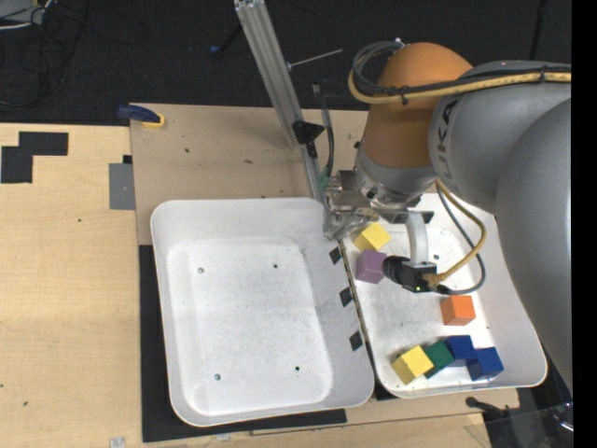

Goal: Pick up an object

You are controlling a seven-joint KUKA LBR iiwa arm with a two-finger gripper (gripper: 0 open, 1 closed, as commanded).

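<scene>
Camera view: my arm (485, 147) reaches in from the right, orange band above the wrist, wrist bent down over the right bin's (522, 343) upper left corner. My gripper (359, 220) sits low there; can't tell the jaw gap, the wrist hides it. Yellow block (374, 238) lies just beside the gripper, tilted; purple block (370, 267) just below it. Orange block (457, 310) sits apart to the right. Yellow, green and blue blocks (446, 357) cluster near the bin's bottom edge. Left bin (177, 241) alongside.

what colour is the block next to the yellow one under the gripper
Purple block, beside the yellow block, seen in the camera view.
</scene>
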